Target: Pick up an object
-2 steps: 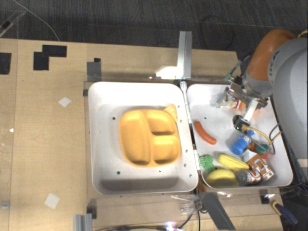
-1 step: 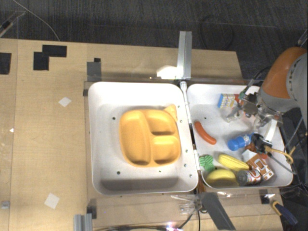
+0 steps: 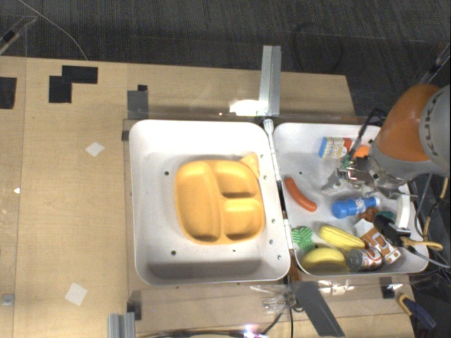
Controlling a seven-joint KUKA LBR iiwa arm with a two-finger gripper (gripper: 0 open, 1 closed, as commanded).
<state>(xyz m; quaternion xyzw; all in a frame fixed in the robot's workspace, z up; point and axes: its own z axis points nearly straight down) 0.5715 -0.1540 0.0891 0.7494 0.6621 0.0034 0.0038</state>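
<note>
Bright, even overhead light washes the bench (image 3: 63, 210). A glare spot burns at the far rim between the two bins, and smaller glints sit on the near edge. Shadows are soft and short. Focus is slightly soft throughout.

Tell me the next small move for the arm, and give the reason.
Probably lower the claw a little toward the blue bottle. The claw hangs in the right bin just above that bottle with nothing seen between its fingers, and the bottle lies apart from the orange sausage and the corn cob.
</note>
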